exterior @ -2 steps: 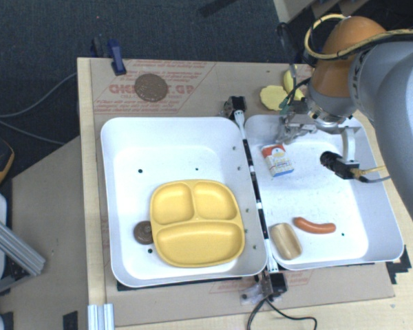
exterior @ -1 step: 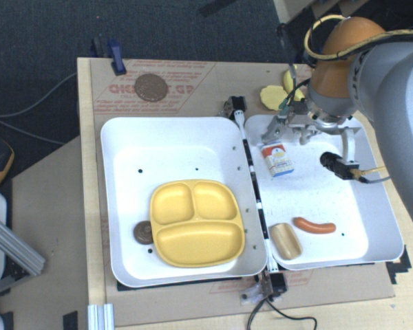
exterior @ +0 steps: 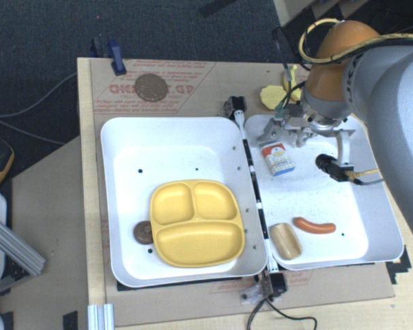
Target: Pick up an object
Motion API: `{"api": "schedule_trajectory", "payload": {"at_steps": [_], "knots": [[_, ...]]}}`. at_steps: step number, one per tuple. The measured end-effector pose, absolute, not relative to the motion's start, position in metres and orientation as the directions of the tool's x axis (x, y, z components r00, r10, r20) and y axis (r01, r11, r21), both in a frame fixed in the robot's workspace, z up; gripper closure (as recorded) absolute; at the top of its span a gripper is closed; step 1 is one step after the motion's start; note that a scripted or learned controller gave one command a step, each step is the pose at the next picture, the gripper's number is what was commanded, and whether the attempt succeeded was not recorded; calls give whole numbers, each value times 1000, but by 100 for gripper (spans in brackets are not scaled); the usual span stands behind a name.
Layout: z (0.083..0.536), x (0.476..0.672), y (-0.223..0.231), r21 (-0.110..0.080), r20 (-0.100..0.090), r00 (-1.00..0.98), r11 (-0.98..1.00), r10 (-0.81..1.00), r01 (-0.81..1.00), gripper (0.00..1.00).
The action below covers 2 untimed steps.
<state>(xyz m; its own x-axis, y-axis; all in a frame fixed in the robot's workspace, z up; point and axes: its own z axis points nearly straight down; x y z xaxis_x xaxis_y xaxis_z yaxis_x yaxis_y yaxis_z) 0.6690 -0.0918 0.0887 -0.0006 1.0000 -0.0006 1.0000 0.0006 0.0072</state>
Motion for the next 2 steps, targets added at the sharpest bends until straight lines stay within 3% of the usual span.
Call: {"api": "schedule_trajectory", "payload": {"at_steps": [2], "knots": [[89,669,-92,8,-1,-1,1,1000,1000,0]]}}
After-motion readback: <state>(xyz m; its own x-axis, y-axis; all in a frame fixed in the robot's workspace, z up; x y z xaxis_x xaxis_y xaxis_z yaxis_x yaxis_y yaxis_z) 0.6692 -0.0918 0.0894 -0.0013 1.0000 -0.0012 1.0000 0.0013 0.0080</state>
